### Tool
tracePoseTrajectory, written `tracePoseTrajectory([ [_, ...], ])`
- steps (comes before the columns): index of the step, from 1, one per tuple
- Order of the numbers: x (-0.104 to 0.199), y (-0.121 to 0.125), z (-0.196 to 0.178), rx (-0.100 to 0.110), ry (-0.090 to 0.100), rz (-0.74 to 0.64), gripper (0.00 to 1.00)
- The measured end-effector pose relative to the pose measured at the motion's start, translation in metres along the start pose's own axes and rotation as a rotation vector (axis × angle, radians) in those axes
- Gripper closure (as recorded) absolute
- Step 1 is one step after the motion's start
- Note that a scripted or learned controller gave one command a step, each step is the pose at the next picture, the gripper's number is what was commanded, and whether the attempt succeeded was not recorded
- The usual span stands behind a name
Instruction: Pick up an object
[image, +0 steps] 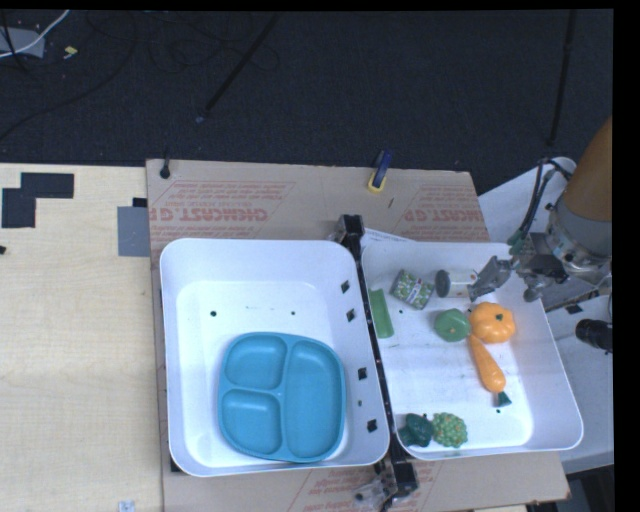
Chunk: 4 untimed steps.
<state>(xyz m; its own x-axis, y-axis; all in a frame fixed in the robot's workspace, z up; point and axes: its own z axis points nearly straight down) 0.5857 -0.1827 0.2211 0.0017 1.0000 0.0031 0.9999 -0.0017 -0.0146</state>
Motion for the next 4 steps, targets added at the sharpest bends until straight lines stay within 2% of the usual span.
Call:
tracePoseTrajectory([
  [1, 0.000, 0.003, -0.008, -0.014, -0.003, -0.002, 0.00],
  [3, 0.001, 0.001, 0.081, -0.008, -0.001, -0.003, 0.00],
  [4, 0.001, 0.007, 0.104, -0.028, -0.006, 0.000, 0.00],
])
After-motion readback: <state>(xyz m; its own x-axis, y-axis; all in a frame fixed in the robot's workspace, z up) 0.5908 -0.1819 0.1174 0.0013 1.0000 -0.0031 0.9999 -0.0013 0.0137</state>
